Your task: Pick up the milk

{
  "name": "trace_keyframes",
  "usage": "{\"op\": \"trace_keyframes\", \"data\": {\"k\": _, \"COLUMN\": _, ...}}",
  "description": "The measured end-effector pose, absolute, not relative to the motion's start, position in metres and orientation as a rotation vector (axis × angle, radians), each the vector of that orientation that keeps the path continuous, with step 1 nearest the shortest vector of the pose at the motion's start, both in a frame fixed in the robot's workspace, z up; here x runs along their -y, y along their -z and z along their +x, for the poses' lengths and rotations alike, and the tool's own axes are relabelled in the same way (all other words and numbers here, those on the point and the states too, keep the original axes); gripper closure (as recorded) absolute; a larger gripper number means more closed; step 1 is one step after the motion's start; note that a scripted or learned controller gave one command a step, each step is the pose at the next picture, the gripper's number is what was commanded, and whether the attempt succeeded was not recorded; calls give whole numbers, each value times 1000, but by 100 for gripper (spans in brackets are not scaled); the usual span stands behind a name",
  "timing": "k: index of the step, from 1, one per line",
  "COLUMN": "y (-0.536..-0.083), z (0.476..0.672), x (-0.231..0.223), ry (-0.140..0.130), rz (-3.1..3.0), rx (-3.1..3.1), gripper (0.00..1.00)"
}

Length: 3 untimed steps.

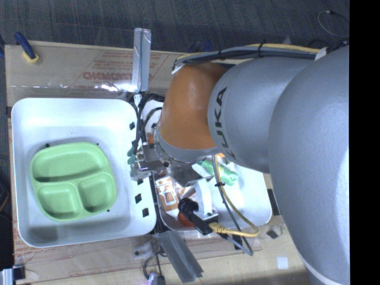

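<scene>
Arm (279, 123): fills the right of the frame and hides most of the right bin (261, 209), so a grasp there goes half blind.
Left bin (24, 117): holds a green divided tray (72, 181).
Milk: cannot be singled out among the clutter at lower centre; a wrong item may get grabbed.
Claw (142, 159): at frame centre, state cannot be told.

The scene is evenly and fairly brightly lit from above. Soft glare is seen on the grey arm (285, 123), and a shadow is cast in the left bin (24, 159) under the green tray (72, 181). Fine detail is softened by slight blur.
</scene>
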State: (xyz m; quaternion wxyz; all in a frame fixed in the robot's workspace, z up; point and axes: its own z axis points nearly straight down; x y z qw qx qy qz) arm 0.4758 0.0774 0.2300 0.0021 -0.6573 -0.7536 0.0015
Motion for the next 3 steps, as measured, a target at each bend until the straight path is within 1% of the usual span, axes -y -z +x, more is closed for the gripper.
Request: {"op": "trace_keyframes", "data": {"k": 3, "y": -258, "z": 477, "x": -78, "ry": -12, "rz": -2036, "rx": 2380, "gripper": 100}}
